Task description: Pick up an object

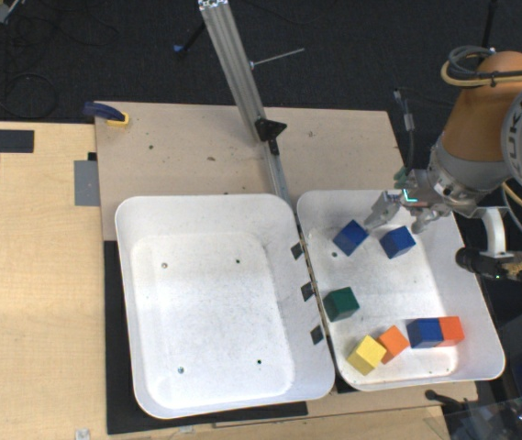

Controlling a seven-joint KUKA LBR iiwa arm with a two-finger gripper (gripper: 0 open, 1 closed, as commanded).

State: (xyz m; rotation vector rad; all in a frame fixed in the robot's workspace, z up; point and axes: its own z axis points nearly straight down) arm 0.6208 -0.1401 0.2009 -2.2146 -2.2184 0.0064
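The right bin (467,293) holds several cubes. Two blue cubes lie near its far end, one (350,237) to the left and one (397,242) to the right. A dark green cube (340,303) rests by the bin's left wall. Near the front lie a yellow cube (367,354), an orange cube (394,342), a blue cube (426,333) and an orange cube (450,329). My gripper (405,211) hangs open above the bin's far end, its fingers spread just over the two blue cubes, nothing between them.
The left bin (150,236) sits beside the right one, with black clips along their shared edge. A slanted aluminium rail (239,81) rises behind the bins. The arm's orange band (481,122) is at the right.
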